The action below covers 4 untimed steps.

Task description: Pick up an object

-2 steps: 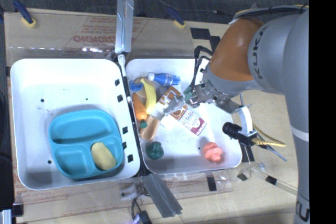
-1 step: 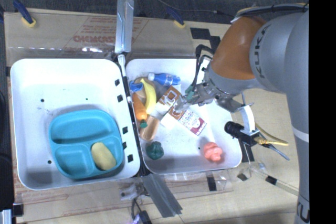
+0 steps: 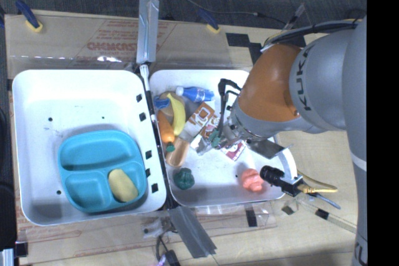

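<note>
The hand (image 3: 219,134) is down in the right bin (image 3: 212,199), low over a clutter of small packets (image 3: 206,118) near the bin's middle; whether it is open, closed or gripping anything cannot be told, since the orange-banded wrist (image 3: 268,93) covers most of it. Left of it lie a yellow banana (image 3: 177,112), an orange carrot (image 3: 166,131) and a blue-capped bottle (image 3: 194,94). Below sit a dark green lump (image 3: 184,179) and a pink toy (image 3: 251,180). In the left bin (image 3: 37,96), a blue divided tray (image 3: 93,162) holds a yellow potato-like piece (image 3: 123,185).
</note>
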Motion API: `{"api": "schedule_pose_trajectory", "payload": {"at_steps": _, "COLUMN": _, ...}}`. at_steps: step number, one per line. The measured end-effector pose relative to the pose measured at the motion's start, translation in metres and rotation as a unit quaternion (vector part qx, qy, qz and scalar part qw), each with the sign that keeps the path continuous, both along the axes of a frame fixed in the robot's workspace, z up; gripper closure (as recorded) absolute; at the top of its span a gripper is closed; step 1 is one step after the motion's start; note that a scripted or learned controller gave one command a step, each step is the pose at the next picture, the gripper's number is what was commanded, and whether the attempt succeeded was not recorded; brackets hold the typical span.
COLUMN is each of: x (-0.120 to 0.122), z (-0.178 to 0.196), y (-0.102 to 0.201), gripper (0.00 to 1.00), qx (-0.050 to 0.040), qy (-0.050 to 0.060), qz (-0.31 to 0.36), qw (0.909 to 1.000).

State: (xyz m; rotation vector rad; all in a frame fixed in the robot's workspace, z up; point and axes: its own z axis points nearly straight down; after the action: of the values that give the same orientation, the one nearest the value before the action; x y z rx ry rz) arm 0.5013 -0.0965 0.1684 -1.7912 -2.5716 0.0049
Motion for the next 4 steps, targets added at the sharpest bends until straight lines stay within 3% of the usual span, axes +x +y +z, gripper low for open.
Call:
{"api": "schedule_pose_trajectory", "payload": {"at_steps": 1, "x": 0.0, "z": 0.0, "y": 0.0, "gripper": 0.0, "qx": -0.0003, "qy": 0.0, "qz": 0.0, "qw": 1.0}}
{"api": "schedule_pose_trajectory", "payload": {"at_steps": 2, "x": 0.001, "z": 0.022, "y": 0.015, "gripper": 0.0, "qx": -0.0005, "qy": -0.003, "qz": 0.09, "qw": 0.9959}}
{"api": "schedule_pose_trajectory", "payload": {"at_steps": 3, "x": 0.057, "z": 0.031, "y": 0.034, "gripper": 0.0, "qx": 0.0002, "qy": -0.002, "qz": 0.143, "qw": 0.9897}}
{"api": "schedule_pose_trajectory", "payload": {"at_steps": 4, "x": 0.065, "z": 0.022, "y": 0.058, "gripper": 0.0, "qx": -0.0005, "qy": -0.002, "qz": 0.08, "qw": 0.9968}}
